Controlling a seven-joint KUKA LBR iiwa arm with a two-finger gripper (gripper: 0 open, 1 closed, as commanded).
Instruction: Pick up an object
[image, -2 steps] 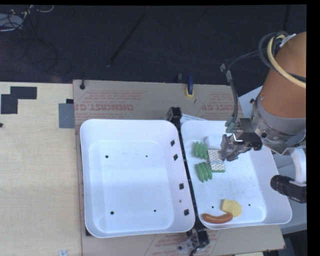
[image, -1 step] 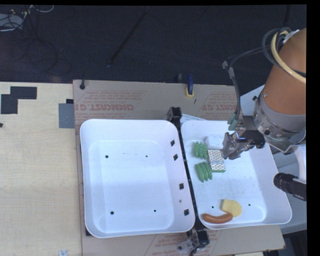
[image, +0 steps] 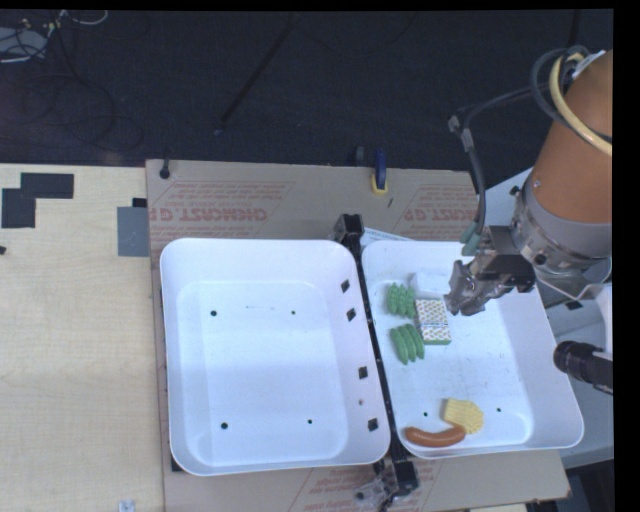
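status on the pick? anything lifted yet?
Done: the gripper is in over the right bin, beside the white patterned block. In hand: nothing visibly lifted. The block, two green pieces, yellow piece and sausage all lie on the bin floor. Left: grasp and lift one.

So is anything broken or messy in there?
Nothing looks broken or spilled. The toy food all lies in the right bin: two green pieces, a checkered block, a yellow piece and a sausage. The gripper hangs beside the block.
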